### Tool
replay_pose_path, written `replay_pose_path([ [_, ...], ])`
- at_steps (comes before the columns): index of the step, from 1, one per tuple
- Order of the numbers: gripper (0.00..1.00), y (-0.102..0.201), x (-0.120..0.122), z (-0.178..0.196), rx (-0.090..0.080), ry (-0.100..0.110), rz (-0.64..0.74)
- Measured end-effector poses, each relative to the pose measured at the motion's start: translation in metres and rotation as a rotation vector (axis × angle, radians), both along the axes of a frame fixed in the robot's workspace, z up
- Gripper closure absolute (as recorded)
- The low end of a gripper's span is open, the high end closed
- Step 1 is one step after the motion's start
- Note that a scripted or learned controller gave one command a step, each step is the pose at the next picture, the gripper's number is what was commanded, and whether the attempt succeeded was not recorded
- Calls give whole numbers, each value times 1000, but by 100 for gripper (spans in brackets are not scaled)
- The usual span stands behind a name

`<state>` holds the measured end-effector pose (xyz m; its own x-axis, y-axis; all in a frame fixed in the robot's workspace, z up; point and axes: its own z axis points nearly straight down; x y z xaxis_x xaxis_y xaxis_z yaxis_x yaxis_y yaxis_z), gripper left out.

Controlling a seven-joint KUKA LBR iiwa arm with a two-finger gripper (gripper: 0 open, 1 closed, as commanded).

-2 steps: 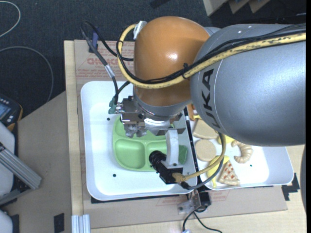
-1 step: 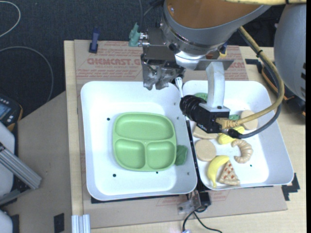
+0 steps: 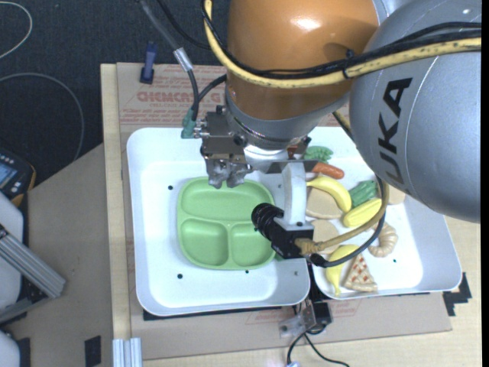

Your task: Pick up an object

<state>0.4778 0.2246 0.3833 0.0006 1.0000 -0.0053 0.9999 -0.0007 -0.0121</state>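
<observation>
A light green divided plate (image 3: 221, 228) lies in the left white bin (image 3: 153, 205). My gripper (image 3: 226, 177) hangs over the plate's far rim, its two short fingers slightly apart and nothing between them. In the right bin (image 3: 428, 270) lie toy foods: a yellow banana (image 3: 335, 192), a corn cob (image 3: 361, 212), a pizza slice (image 3: 357, 275), a green vegetable (image 3: 365, 189) and a carrot with green top (image 3: 325, 170). The arm's big orange and grey body hides the far part of both bins.
A black cable fitting (image 3: 275, 232) on the arm hangs over the plate's right edge and the wall between the bins. Both bins rest on a cardboard sheet (image 3: 164, 98). A blue clip (image 3: 148, 63) sits at the board's far left corner.
</observation>
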Motion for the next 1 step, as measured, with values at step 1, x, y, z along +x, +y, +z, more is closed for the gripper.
replay_pose_path([
  [1, 100, -40, 21, -142, -2, 3, -6],
])
